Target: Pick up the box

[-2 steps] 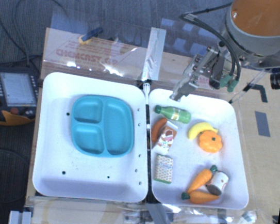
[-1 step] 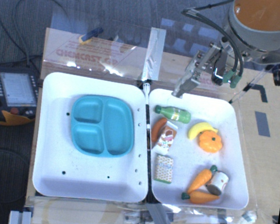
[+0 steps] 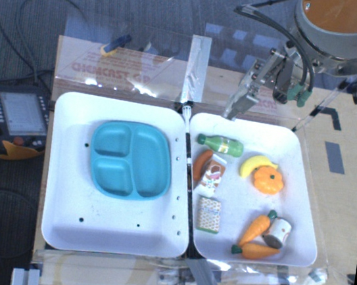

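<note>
While pincer [image 3: 240,105] hangs above rt bin's [image 3: 301,210] far rim (grip state unclear), box [image 3: 208,214] lies flat, long axis near-far.

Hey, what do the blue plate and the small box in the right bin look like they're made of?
The blue plate looks like moulded plastic: one even turquoise colour, rounded compartments, a soft sheen. The box looks like printed cardboard or paper, going by its flat rectangular face and fine pattern, though the print is too small to read, so this is a guess.
</note>
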`<action>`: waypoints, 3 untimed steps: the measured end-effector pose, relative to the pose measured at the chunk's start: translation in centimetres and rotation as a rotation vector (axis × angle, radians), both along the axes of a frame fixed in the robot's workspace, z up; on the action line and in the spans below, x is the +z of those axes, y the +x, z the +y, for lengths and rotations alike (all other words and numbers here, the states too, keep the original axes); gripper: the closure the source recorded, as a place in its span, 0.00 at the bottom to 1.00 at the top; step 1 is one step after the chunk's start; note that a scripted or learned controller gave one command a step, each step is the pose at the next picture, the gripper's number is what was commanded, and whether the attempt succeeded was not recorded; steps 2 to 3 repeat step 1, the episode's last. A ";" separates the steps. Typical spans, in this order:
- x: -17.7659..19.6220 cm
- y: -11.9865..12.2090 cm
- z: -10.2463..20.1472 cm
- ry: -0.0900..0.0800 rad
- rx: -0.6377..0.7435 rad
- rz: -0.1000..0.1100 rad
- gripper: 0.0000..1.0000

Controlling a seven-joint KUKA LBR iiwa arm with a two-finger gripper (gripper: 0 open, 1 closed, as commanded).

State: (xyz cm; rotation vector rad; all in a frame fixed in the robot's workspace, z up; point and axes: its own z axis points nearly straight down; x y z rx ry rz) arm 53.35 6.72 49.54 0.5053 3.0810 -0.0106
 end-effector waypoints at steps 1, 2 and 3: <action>0.9 0.3 0.0 -0.001 -0.003 -0.002 1.00; 0.9 0.3 0.0 -0.001 -0.003 -0.002 1.00; 0.9 0.3 0.0 -0.001 -0.003 -0.002 1.00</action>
